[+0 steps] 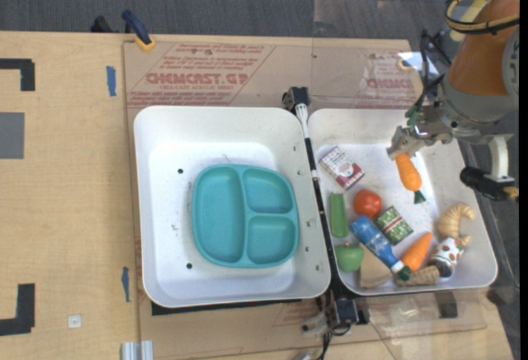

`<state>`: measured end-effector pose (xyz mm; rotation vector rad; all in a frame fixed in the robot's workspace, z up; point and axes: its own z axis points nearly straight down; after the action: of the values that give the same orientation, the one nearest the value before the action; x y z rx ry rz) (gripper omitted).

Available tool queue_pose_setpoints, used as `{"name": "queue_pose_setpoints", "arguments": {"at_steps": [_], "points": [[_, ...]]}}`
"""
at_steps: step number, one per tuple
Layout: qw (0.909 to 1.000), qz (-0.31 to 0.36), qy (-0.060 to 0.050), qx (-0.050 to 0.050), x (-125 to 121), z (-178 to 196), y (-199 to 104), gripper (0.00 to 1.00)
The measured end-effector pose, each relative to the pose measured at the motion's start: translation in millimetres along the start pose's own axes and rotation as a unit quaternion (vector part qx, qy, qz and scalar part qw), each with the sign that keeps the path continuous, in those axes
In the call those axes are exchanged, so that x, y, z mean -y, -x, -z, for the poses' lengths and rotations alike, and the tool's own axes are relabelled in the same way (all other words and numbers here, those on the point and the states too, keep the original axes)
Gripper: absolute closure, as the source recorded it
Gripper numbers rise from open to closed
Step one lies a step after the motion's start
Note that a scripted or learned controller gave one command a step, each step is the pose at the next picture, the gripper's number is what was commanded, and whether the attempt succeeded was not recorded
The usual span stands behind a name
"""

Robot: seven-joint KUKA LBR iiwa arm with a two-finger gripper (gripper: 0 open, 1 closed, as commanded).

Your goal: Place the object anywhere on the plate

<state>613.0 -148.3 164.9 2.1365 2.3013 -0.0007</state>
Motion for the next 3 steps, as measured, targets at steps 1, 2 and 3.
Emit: {"name": "queue_pose_setpoints", "arguments": {"at_steps": [1,2,3], "points": [[0.9967,0.081,0.003,0.000,-14,63,-67,1.00],[0.9866,0.163,-0.004,-0.003,7,22,-147,1.00],[0.9868,0.162,-0.002,-0.001,7,24,-144,0.00]]}}
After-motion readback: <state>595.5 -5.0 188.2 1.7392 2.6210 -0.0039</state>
